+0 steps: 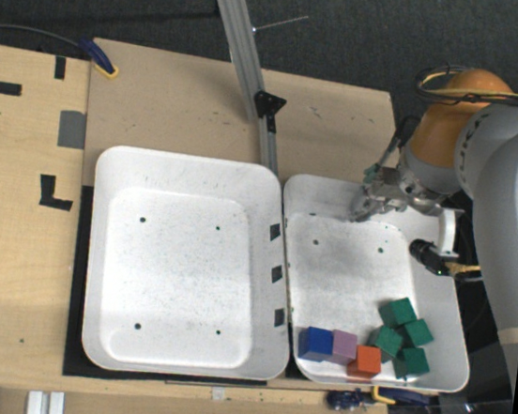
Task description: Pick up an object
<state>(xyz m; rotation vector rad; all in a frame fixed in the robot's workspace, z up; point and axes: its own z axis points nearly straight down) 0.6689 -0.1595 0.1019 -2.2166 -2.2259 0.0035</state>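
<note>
— Well in front of the gripper [371, 205], at the right bin's [328, 258] near edge, what lies there?
— A row: blue cube [317, 342], lilac cube [344, 345], orange cube [368, 360], touching; green blocks [403, 334] clustered beside them.
— Long axis? Labels?
— Cubes, none evident; no readable writing.
— Fingers?
— Cannot tell; they sit over the bin's far rim, nothing seen between them.
— Obstacles?
— Left bin [181, 257] and a metal post [247, 48] lie aside.
</note>
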